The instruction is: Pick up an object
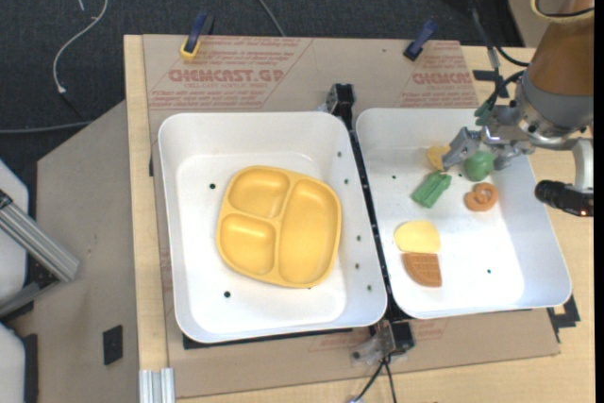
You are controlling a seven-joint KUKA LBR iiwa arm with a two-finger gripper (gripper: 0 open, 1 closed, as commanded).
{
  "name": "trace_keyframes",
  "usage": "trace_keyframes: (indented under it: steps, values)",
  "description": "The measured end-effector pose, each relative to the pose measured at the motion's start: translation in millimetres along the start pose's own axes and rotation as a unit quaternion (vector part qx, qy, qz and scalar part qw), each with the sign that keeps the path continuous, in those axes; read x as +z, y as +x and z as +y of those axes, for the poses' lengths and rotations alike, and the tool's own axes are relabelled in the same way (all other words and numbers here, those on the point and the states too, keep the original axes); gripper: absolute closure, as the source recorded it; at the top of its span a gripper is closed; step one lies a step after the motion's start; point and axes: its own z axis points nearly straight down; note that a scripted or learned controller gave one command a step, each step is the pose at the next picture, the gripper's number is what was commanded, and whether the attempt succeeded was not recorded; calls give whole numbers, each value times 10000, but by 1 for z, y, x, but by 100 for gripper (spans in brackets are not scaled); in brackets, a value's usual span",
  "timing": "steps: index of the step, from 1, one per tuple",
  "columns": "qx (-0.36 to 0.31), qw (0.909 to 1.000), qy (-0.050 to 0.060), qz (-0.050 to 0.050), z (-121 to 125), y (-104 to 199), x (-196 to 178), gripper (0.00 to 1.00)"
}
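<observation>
Toy food pieces lie loose in the right-hand white bin (pixel 538 283), and any one of them could serve as the object to pick. A green rounded piece (pixel 478 166) sits in the upper middle of that bin, directly under the gripper (pixel 483 151), which reaches in from the upper right of the frame. Just left of it is a small yellow piece (pixel 436 156), partly hidden by the metal of the gripper, and below that a green cylinder (pixel 431 191) lies tilted. An orange round piece (pixel 482 197) rests just below the green rounded piece. Lower in the bin, a pale yellow piece (pixel 417 236) touches a brown waffle-like piece (pixel 424 270).

In the left-hand bin (pixel 179 142) lies a yellow divided plate (pixel 280 226), with nothing on it.

As for the fingers, the slanted view and the clutter of metal around them keep me from telling whether they are spread or pressed together. The green rounded piece appears to lie right at the fingertips, but whether it is between them cannot be made out.

Judging from this, the approach looks done: the arm is down over a likely target. Nothing appears lifted clear of the bin floor. What seems left is a firm grasp and the raise.
</observation>
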Motion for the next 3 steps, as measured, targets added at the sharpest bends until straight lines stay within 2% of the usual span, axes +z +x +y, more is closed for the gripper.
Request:
trace_keyframes:
  steps: [2, 3]
  values:
    - [1, 10000, 30, 8, 6, 5, 99, 0]
    - [0, 10000, -4, 1, 8, 5, 84, 100]
